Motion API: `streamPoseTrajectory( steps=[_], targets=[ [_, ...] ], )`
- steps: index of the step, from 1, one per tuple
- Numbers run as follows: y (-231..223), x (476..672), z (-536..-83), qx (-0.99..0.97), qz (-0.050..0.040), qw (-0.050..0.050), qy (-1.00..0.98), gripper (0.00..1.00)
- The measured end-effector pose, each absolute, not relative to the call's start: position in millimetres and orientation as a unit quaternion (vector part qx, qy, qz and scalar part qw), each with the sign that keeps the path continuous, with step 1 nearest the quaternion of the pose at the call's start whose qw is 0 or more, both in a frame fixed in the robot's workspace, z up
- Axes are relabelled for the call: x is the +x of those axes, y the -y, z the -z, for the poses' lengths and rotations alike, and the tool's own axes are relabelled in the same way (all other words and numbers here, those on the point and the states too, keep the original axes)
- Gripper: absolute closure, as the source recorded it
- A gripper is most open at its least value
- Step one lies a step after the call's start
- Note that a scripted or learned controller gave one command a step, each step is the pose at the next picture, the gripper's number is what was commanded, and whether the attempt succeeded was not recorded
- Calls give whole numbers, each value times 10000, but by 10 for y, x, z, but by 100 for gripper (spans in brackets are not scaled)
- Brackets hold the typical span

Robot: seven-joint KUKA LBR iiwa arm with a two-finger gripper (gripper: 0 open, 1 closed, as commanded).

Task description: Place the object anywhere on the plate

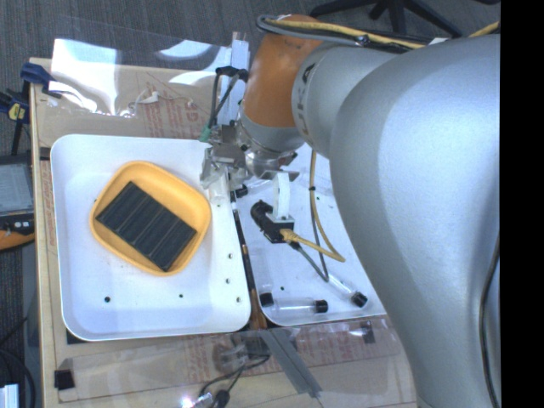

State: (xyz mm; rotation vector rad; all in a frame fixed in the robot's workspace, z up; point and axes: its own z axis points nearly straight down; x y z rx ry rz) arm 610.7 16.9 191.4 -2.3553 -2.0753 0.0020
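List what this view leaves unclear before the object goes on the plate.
- Gripper: fingers blurred and partly under the wrist, so open or shut is unreadable.
- Right bin: mostly covered by the arm.
- Plate: dark slatted thing on it, too coarse to identify.

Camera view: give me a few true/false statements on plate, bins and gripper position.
1. The yellow plate sits in the left bin. True.
2. A dark ridged slab lies on the plate. True.
3. The gripper hovers over the plate's middle. False: it is near the seam between the bins, beside the plate.
4. The plate is round and blue. False: it is yellow, squarish with rounded corners.
5. The right bin holds clear tubes with black caps. True.
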Motion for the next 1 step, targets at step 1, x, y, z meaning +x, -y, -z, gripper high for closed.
streamPoseTrajectory(
  steps=[1],
  targets=[
    [-166,6107,-1914,-7503,-7,11,6610,0]
  ],
)
